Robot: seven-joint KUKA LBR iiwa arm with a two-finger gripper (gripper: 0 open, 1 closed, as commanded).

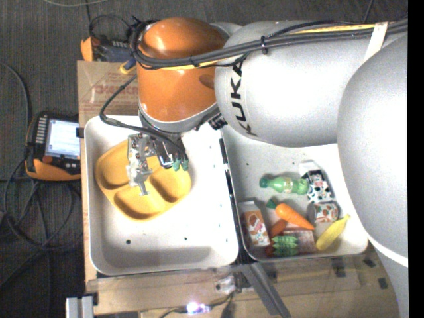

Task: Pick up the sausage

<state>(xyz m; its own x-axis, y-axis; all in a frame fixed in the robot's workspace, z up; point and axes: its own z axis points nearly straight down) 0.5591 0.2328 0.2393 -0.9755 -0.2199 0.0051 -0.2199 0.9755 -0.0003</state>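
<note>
**A:** Gripper first?

**B:** The gripper hung over a yellow divided dish in the left bin, centre-left of frame. I could not tell whether it was open or closed.

**A:** And the sausage?

**B:** Probably the sausage was the short red-brown piece in the right bin, lower right. It lay just beside the carrot and a red packet, well apart from the gripper.

**A:** Handling?

**B:** I judged it light, smooth and rounded, so liable to slip or roll. Best taken across its middle, though the neighbours crowd it.

**A:** What else was in that bin?

**B:** A green bottle, a cow-patterned carton and a banana.
</note>
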